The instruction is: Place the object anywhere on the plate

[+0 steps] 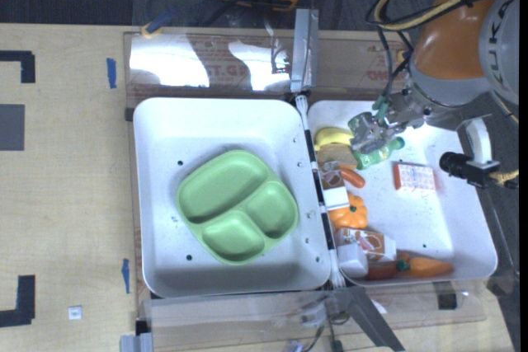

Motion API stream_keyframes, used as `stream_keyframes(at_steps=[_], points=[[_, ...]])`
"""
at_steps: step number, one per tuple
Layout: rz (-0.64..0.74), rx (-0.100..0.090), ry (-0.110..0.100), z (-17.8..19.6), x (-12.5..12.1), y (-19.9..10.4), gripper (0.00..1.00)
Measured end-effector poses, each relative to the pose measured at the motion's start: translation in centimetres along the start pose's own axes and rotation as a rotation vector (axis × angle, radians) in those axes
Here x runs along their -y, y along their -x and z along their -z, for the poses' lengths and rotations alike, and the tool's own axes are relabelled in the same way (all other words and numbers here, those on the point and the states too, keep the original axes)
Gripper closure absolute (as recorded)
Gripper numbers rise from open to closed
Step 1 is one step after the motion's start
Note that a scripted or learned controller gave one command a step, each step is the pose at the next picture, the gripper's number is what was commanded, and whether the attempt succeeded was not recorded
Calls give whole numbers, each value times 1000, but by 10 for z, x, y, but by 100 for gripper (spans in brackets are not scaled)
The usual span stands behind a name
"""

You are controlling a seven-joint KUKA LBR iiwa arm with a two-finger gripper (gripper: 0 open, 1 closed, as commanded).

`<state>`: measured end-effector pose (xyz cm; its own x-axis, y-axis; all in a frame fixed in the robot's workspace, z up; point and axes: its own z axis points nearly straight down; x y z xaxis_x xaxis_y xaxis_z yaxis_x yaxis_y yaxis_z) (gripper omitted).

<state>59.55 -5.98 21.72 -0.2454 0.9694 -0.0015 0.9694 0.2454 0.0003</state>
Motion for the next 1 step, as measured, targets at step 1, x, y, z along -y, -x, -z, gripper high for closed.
stream_keyframes(at_steps=[1], points=[[79, -3, -2, -33, 14, -74, 100]])
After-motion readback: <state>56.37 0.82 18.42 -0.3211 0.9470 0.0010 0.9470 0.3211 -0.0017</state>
